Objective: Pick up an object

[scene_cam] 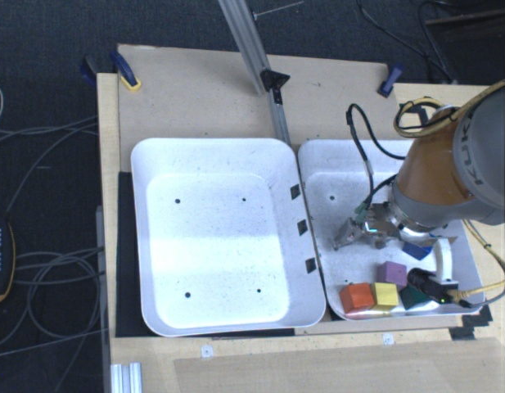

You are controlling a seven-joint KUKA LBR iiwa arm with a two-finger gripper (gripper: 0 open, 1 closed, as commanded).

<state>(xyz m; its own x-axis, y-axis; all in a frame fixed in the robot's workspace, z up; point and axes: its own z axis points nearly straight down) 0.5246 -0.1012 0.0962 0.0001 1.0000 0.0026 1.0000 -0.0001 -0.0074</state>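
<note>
Two shallow white bins sit side by side on the bench (195, 80), and we have the one slanted look down from above. The left bin (211, 244) shows its bare speckled floor with four small dark dots. All the action is in the right bin (334, 178).

The grey arm (448, 170) with its orange band comes in from the right, and the gripper (348, 236) is down low over the middle of the right bin's floor, pointing toward the wall between the bins. From this angle I cannot tell whether it is open or closed, and nothing is visibly caught in it.

The candidates for picking are bunched in the right bin's near corner, apart from the gripper. An orange block (358, 296) lies nearest the front wall, with a yellow block (385, 295) touching its right side. A purple block (394, 272) is just behind the yellow one, and a dark green block (413, 300) is just right of it. A blue piece (416, 251) shows partly under the wrist, with a white piece (443, 260) beside it.
</note>
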